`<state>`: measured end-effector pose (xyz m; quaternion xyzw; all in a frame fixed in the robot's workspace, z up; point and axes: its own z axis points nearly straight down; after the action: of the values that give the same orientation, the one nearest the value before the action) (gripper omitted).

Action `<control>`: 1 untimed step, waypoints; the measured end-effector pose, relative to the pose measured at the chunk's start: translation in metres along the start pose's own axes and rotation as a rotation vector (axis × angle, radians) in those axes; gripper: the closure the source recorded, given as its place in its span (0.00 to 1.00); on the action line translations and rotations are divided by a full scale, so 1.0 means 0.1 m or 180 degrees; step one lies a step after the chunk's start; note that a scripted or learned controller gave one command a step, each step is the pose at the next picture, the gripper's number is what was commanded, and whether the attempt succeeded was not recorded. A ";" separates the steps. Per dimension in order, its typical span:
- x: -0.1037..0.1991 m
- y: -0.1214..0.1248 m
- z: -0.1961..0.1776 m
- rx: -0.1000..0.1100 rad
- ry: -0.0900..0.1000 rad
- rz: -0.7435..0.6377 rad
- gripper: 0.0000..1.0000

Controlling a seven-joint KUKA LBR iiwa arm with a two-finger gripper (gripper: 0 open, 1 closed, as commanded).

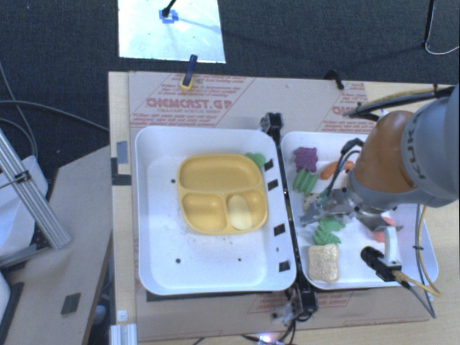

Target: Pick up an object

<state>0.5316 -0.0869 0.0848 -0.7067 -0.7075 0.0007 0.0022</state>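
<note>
My gripper (318,209) hangs low over the left part of the right bin (413,264), reaching in from the right. It sits between a long green piece (303,182) above it and a leafy green piece (328,231) just below it. A purple grape bunch (306,157) lies at the bin's far left corner. An orange carrot-like piece (332,169) pokes out beside the arm. A beige textured square (324,261) lies near the bin's front left. The arm hides the bin's middle.
The left bin (154,264) holds a yellow divided tray (215,175) with a pale yellow lump (240,212) in its lower right compartment and a green piece (255,159) at its far right corner. A red and white item (388,228) lies under the arm.
</note>
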 end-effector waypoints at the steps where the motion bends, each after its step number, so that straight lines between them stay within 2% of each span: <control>1: -0.02 0.03 -0.13 -0.0024 -0.0007 0.0005 1.00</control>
<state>0.5347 -0.0888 0.0976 -0.7072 -0.7070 -0.0012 -0.0012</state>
